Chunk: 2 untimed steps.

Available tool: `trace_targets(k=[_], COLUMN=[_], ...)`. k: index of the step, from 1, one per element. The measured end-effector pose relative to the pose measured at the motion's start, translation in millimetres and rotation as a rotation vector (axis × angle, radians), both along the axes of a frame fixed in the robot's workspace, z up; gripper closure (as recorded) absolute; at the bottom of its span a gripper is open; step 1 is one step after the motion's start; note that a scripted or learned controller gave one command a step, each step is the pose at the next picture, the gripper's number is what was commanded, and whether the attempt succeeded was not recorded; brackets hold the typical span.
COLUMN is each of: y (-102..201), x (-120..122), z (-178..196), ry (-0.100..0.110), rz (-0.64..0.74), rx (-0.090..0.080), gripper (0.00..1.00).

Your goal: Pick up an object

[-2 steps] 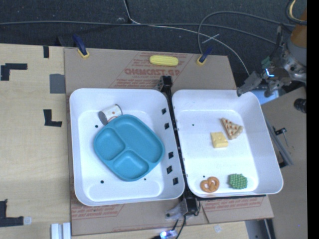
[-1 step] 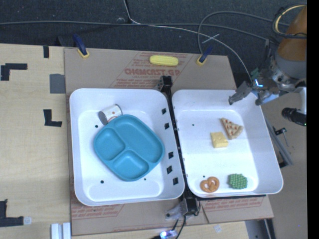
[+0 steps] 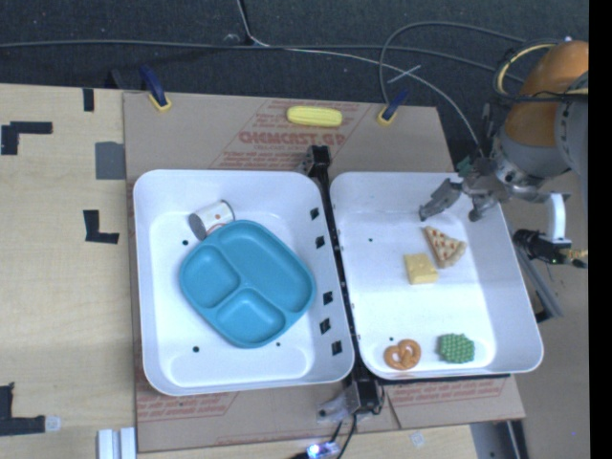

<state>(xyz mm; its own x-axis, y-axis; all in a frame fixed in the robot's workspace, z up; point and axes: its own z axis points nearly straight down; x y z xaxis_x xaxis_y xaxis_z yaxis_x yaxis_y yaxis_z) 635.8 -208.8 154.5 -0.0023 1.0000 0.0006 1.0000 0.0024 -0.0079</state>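
My gripper [image 3: 455,203] hangs open over the far right part of the right bin [image 3: 382,194], its two fingers spread apart with nothing between them. Just below it lies a triangular waffle piece [image 3: 444,246]. A yellow cheese cube [image 3: 420,269] sits beside that, toward the bin's middle. Near the bin's front edge rest a small pretzel [image 3: 403,355] and a green bumpy object [image 3: 456,348].
The left bin [image 3: 158,199] holds a blue divided tray [image 3: 246,281] and a small tipped cup [image 3: 210,219]. A yellow banana-like object [image 3: 314,116] lies on the cardboard behind the bins. Cables run across the back. Black clips join the bins in the middle.
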Motion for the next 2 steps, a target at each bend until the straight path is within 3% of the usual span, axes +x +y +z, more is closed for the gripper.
trace_targets(k=[1,2], y=[-4,-3], x=[5,7], z=[-48,-34], ry=[-0.002,-0.007], rz=[0.0,0.002], rx=[-0.001,-0.003], gripper=[0.0,1.0])
